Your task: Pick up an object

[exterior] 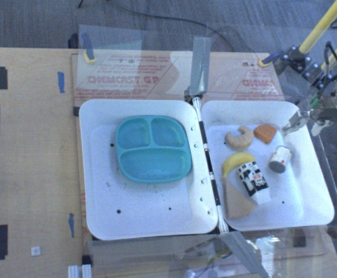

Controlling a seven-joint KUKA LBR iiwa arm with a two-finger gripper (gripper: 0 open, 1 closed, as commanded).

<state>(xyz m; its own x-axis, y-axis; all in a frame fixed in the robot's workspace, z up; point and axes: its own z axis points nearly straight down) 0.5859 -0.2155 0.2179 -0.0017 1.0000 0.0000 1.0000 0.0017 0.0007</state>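
The right bin (307, 204) holds several small objects. A tan croissant-shaped piece (240, 136) and an orange cracker-like piece (266, 133) lie toward its back. A yellow banana (237, 161) curves beside a black-and-white patterned carton (254, 180). A tan wedge (237, 201) lies under the carton's near end. A small white cup (279, 158) lies on its side to the right. My gripper (296, 123) reaches in over the bin's right back corner, above and to the right of the cracker-like piece, touching nothing I can see.
The left bin (99, 207) holds a teal divided plate (153, 149). A raised divider (206, 161) separates the bins. Clear plastic sheets (134, 74) stand behind both. Cables and a yellow bar (325, 22) crowd the upper right.
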